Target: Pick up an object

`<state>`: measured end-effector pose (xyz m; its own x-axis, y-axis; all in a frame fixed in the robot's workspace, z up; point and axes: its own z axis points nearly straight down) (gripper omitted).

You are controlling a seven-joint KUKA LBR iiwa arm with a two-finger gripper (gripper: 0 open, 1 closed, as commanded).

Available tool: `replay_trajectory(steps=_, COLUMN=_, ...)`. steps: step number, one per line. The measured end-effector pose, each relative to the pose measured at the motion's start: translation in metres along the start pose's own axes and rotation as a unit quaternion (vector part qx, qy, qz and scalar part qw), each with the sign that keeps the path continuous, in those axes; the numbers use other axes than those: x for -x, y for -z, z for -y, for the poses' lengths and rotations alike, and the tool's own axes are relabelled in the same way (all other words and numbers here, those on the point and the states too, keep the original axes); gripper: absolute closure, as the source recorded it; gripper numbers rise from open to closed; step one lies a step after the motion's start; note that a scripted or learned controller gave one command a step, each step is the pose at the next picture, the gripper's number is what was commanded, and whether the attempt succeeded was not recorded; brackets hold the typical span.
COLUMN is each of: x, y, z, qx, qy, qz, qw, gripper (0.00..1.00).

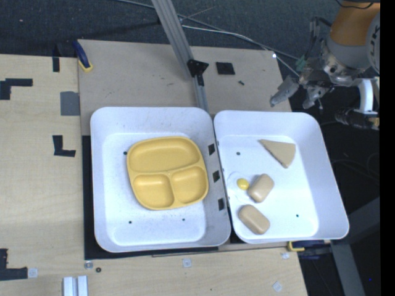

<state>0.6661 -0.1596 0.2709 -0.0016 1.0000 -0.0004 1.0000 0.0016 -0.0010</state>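
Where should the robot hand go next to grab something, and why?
Probably down and left toward the tan wedge, the piece lying nearest it in the right bin. The gripper hangs above the bench beyond that bin's far rim, holding nothing.

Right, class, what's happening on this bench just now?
A robot arm waits above the far right corner, its gripper outside the right bin and holding nothing. That bin holds a tan wedge, two tan lumps and a small yellow piece. The left bin holds a yellow divided tray.
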Motion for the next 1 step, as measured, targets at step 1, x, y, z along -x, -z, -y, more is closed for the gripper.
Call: replay_trajectory(steps=1, x=-0.0065, y=-0.046, z=0.0039, qx=-0.002, qy=0.0, qz=0.0, qw=1.0, gripper=0.0)
